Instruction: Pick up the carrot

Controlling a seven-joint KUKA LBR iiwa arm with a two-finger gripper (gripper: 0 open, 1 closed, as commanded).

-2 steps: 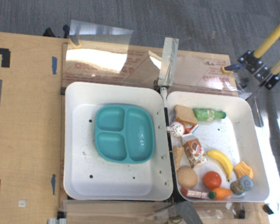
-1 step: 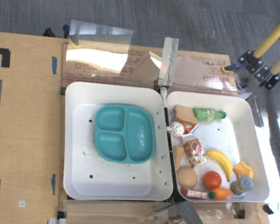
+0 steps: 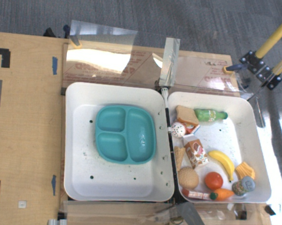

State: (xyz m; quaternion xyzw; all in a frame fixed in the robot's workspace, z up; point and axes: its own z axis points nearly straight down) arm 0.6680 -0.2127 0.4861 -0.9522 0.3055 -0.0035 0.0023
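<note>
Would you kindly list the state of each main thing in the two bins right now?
carrot: lying flat at the near edge of the right bin, untouched
tomato: resting beside the carrot
banana: lying flat
green bottle: on its side
teal plate: flat in the left bin

The carrot (image 3: 221,193) lies in the right bin (image 3: 261,143) near its front edge, just beside the tomato (image 3: 214,180).

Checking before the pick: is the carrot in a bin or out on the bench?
In. The carrot lies flat in the right bin, near its front edge, beside the tomato.
</note>
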